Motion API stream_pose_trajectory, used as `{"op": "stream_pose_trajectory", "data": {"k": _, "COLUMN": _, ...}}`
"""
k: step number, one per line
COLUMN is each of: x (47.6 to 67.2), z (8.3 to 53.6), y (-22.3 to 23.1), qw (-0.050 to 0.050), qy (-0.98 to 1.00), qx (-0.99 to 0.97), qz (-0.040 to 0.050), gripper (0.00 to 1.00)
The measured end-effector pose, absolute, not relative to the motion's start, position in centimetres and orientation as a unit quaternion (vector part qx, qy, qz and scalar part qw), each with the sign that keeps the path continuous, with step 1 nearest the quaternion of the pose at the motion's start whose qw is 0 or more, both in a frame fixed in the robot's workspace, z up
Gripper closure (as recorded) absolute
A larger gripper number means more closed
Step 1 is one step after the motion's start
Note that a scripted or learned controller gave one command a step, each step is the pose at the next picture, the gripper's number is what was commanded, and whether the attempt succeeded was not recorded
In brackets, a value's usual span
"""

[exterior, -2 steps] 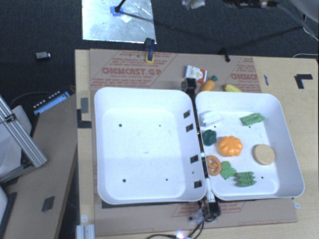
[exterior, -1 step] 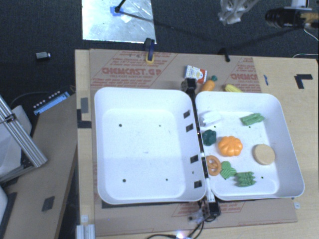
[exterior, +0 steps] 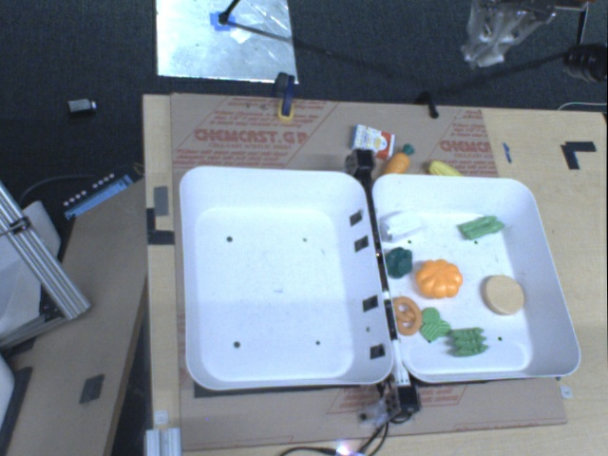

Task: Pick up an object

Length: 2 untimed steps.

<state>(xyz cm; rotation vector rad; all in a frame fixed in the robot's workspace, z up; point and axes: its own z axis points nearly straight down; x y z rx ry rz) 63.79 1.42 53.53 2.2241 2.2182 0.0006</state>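
Green plastic bean pods [exterior: 465, 342] crowd the orange toy pumpkin [exterior: 438, 278] in the right white bin [exterior: 549, 288], so the blurred gripper [exterior: 489, 36], its opening unreadable, may nudge both and miss.

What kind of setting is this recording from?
Probably a robotics lab's grasping bench: two white bins on a cardboard-covered table, toy food like an orange pumpkin in the right one, and a gripper overhead.

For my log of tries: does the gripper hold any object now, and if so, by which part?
Nothing is held. The gripper hangs above the floor beyond the bench, with nothing between its fingers. The orange pumpkin and the other toys lie in the right bin.
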Motion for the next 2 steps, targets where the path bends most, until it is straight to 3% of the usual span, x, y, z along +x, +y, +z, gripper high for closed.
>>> {"op": "stream_pose_trajectory", "data": {"k": 1, "x": 66.9, "z": 53.5, "y": -5.4, "qw": 0.002, "qy": 0.706, "qx": 0.709, "qz": 0.0006, "gripper": 1.0}}
{"op": "stream_pose_trajectory", "data": {"k": 2, "x": 66.8, "z": 53.6, "y": -11.4, "qw": 0.002, "qy": 0.707, "qx": 0.708, "qz": 0.0007, "gripper": 1.0}}
